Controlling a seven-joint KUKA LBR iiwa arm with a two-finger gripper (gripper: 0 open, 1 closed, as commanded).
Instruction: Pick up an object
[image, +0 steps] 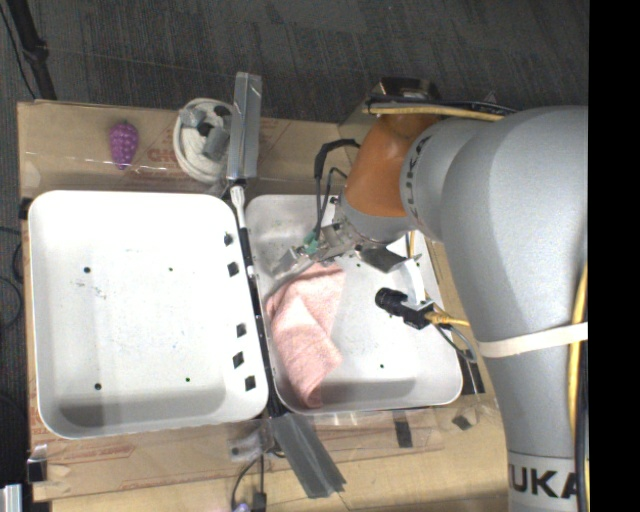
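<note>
- A small purple lump with a bumpy surface lies on the brown bench in the upper left of the frame, outside both bins.
- Below it, the left bin takes up most of the left half of the frame. It is a shallow white tray with rounded corners, and its floor shows a few tiny dark specks.
- A white round object with a grey middle sits on the bench just above the left bin's upper right corner.
- Touching that object's right side, a grey bar stands upright in the frame and runs down to the seam where the two bins meet.
- The right bin, also white and shallow, sits edge to edge with the left one at centre frame.
- A pink cloth, the task's thing, lies crumpled in the left part of the right bin. It stretches from the bin's middle down towards its lower left corner, close to the seam wall.
- The gripper is low in the upper part of the right bin, right at the cloth's top edge. It is not possible to tell whether it is spread or closed, or whether it touches the cloth.
- The arm, thick and grey, fills the right side of the frame, with its orange band just above the gripper.
</note>
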